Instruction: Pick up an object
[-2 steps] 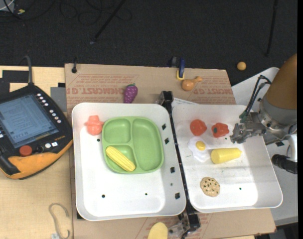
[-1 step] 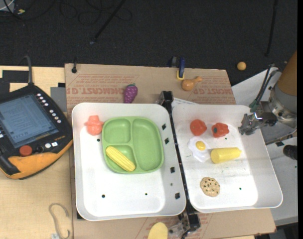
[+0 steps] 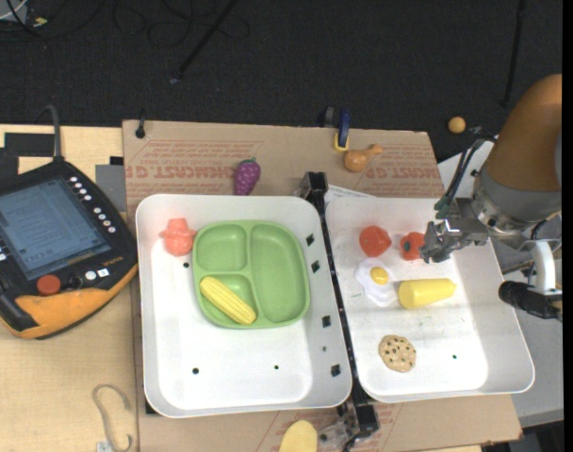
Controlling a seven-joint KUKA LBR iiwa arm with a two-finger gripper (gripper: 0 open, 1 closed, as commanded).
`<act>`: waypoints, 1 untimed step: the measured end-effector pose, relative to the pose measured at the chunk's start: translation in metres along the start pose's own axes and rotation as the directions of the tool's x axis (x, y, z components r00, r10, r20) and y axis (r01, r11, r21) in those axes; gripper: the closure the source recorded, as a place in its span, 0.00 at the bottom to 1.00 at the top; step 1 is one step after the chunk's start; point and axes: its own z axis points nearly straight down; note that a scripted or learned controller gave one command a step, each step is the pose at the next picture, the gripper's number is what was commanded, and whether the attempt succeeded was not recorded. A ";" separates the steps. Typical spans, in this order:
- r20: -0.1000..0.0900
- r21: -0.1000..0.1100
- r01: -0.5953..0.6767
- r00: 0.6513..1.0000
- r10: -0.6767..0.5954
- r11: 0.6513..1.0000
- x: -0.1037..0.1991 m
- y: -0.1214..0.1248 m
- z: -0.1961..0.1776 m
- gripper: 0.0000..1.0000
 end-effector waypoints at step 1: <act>0.000 0.000 0.001 1.000 -0.001 1.000 0.058 -0.005 0.002 1.00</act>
